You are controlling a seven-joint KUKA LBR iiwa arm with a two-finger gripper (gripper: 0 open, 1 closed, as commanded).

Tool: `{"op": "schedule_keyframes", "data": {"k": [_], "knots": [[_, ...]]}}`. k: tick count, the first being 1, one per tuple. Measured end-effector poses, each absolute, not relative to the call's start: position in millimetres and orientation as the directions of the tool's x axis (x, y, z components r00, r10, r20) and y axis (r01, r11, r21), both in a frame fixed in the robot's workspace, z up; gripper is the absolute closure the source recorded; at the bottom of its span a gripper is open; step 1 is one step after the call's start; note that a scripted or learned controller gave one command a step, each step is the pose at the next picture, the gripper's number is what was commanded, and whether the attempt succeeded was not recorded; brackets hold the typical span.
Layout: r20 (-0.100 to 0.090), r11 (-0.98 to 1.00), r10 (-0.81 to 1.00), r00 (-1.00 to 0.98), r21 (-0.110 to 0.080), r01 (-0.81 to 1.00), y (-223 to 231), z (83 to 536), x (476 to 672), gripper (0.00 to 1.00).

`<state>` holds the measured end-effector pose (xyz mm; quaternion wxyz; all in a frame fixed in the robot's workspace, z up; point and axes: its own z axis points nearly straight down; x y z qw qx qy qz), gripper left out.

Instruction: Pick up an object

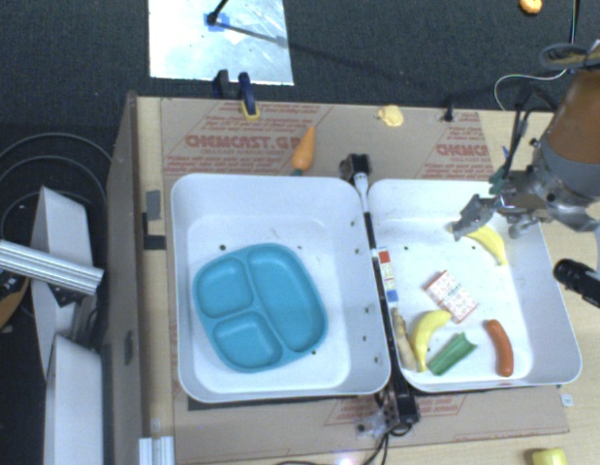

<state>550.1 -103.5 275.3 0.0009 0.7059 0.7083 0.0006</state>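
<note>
Hovering over the right bin (547, 260), up at its far side: the pincer (493, 216), fingers spread apart and clamped on nothing. Lying just under and touching-close to those fingers — a banana (491, 245), probably the thing being gone for, since nothing else sits so near.

Taking that banana as landmark from here on. Toward the camera from it, near the bin's middle: a small box (451, 295), white with red marks, lying flat. Further toward the camera and a little left: a second banana (430, 325), curled, with a green vegetable (451, 353) touching its near end. Right of those two, well toward the camera from the landmark: a sausage (500, 346), lying alone, apart from the rest. Resting loose and scattered, all of it — likely dropped in as pick targets rather than arranged.

Well left of the banana, in the left bin (198, 221): a blue tray (259, 304) with three compartments, lying flat with nothing in it.

Beyond the bins, on the tabletop (232, 139), far-left of the banana: a carrot (303, 149), and nearer, a yellow lump (391, 116) too small to name.

Counting: two bins, two bananas, one box, one green vegetable, one sausage, one tray, one carrot, one lump.

Judging the step: lining up above the banana, grasp not yet made.
</note>
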Motion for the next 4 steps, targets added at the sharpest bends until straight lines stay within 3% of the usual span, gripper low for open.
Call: {"op": "schedule_keyframes", "data": {"k": [1,2,3,4], "knots": [[0.003,-0.002,1.0,0.002,-0.016,1.0,-112.9,121.4,497.4,0.0],[-0.01,-0.001,1.0,0.002,0.016,1.0,-93.6,87.2,489.8,0.0],[-0.009,-0.003,1.0,0.003,0.018,1.0,-94.8,99.6,491.3,1.0],[-0.008,-0.002,1.0,0.003,0.017,1.0,-94.5,99.0,491.1,0.0]]}}
